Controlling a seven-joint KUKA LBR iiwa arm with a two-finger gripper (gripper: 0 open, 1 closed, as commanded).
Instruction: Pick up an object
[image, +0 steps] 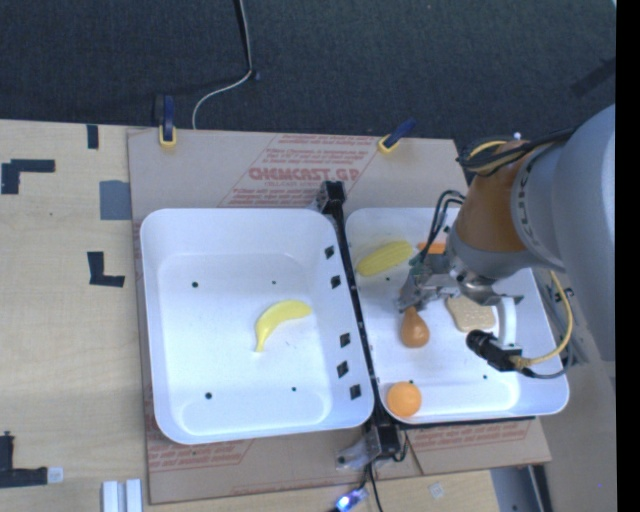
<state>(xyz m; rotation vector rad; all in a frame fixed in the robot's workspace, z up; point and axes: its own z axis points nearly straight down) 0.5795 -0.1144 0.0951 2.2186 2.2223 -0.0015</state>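
Arm (520, 215) leans over right bin (520, 400) to reach its clutter; claw (418, 296) sits just above small orange-brown pear (415, 329), grip state cannot tell; orange ball (404, 399) near front, banana (280, 319) alone in left bin (180, 300)

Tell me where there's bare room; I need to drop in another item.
Left bin: open floor all around the banana. Right bin is crowded: yellow piece, brown pear, orange ball, bread slice and gripper.

You see two white bins (165, 300), one banana (279, 320), one yellow lemon-like piece (384, 258), one orange (404, 399), one pear (414, 328), one bread slice (471, 314).
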